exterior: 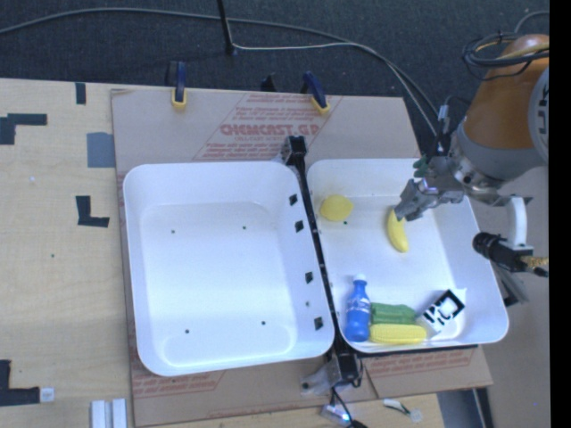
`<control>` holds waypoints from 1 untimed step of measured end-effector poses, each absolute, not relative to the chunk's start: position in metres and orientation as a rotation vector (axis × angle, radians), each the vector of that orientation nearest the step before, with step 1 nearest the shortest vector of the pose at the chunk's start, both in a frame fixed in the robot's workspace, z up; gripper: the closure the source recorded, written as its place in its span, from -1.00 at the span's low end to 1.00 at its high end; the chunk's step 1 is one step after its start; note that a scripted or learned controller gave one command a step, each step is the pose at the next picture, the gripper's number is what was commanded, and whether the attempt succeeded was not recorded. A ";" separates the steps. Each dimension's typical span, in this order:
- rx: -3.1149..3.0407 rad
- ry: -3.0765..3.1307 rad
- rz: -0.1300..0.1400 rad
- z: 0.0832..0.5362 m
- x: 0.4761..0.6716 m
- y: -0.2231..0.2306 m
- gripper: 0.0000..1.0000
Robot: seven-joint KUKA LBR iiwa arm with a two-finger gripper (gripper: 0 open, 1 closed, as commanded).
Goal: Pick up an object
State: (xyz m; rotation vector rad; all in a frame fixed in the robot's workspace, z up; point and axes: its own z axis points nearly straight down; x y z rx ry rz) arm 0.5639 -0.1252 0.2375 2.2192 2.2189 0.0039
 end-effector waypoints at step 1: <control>2.218 2.220 0.004 0.284 0.571 -0.120 1.00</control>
